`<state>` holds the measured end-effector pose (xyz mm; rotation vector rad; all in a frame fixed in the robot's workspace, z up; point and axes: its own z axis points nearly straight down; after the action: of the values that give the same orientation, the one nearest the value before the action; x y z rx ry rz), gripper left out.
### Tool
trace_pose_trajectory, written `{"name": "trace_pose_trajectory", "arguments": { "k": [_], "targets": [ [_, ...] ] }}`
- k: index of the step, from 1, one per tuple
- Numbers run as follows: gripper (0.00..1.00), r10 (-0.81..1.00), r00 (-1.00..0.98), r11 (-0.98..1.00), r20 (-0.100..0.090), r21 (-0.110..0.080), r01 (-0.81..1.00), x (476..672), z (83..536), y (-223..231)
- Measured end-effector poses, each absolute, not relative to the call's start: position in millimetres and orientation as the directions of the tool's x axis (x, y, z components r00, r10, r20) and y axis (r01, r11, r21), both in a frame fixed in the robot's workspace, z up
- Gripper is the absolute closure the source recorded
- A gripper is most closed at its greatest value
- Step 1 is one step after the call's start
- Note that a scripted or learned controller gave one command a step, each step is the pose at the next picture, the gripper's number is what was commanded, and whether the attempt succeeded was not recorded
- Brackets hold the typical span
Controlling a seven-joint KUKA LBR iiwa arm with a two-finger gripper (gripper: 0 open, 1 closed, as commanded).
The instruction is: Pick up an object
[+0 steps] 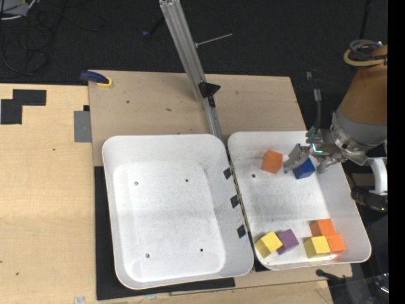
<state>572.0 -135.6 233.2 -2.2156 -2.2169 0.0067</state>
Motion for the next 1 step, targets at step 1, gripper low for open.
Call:
{"name": "trace_pose_trajectory", "arguments": {
  "k": [1],
  "targets": [
    [0.00,1.000,0.001,-0.001,0.001,-0.003,1.000,572.7,235.8,-136.7]
  ]
}}
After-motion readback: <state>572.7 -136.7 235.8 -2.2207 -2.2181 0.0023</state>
